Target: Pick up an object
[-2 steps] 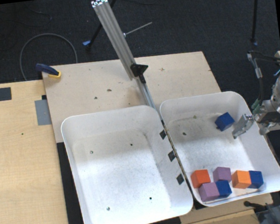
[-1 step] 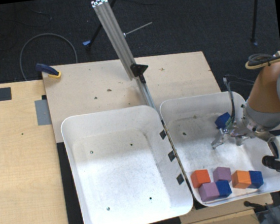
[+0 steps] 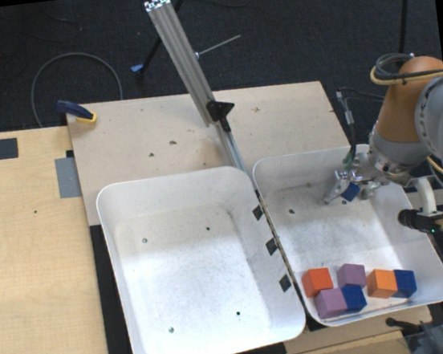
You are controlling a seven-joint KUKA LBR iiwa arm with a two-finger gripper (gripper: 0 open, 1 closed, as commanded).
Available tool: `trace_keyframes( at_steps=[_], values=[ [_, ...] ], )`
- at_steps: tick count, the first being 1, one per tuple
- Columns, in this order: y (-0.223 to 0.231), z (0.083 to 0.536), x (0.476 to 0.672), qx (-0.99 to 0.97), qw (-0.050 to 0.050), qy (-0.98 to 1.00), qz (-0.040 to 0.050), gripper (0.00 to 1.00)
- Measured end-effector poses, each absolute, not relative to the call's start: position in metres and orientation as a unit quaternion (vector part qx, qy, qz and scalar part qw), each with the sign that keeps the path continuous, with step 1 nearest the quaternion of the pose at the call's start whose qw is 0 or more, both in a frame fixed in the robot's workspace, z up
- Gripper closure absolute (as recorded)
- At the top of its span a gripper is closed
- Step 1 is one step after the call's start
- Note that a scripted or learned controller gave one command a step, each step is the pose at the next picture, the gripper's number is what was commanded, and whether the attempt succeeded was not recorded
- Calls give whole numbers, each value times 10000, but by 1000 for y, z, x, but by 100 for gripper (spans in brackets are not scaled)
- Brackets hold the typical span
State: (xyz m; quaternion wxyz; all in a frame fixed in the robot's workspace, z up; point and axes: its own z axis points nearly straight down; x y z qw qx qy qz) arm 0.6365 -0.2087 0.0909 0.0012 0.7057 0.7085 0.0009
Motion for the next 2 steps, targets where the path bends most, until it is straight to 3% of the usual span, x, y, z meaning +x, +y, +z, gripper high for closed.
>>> trace_keyframes(
  at_steps=[1,2],
  values=[
    [-209,91,668,7062,7,7080,4,0],
    [-208,101,667,7043,-5,7099,-14,100]
  ],
)
